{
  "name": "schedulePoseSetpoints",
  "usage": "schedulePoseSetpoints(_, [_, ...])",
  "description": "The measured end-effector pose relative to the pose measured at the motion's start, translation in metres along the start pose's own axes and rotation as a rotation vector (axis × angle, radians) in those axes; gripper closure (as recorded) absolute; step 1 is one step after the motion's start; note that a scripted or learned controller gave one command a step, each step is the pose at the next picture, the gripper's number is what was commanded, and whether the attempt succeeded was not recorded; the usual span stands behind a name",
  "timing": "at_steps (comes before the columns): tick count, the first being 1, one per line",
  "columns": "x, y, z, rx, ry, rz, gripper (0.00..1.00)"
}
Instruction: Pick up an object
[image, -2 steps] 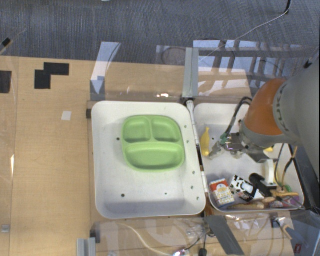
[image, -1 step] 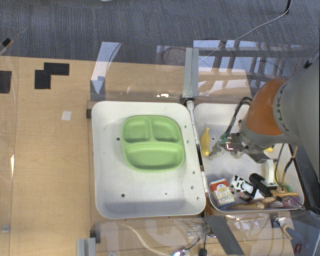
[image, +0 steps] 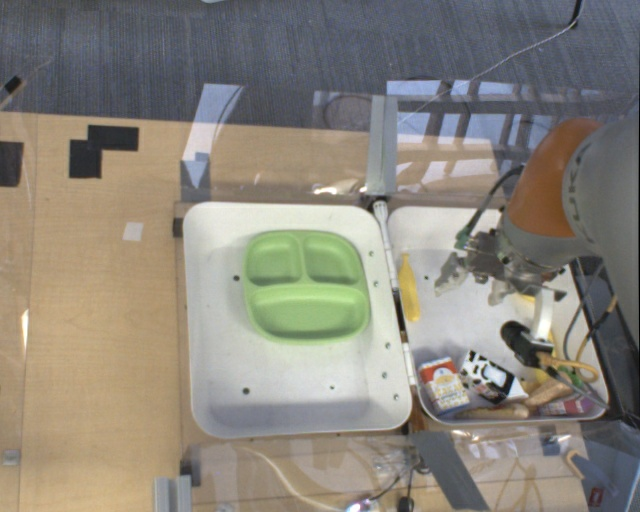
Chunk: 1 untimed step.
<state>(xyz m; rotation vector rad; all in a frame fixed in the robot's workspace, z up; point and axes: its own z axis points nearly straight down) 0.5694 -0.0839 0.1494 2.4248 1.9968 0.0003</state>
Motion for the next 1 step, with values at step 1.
schedulePoseSetpoints(1, [-0.0332, -0.0307, 0.0591, -0.014, 0.004, -0.131, 0.00])
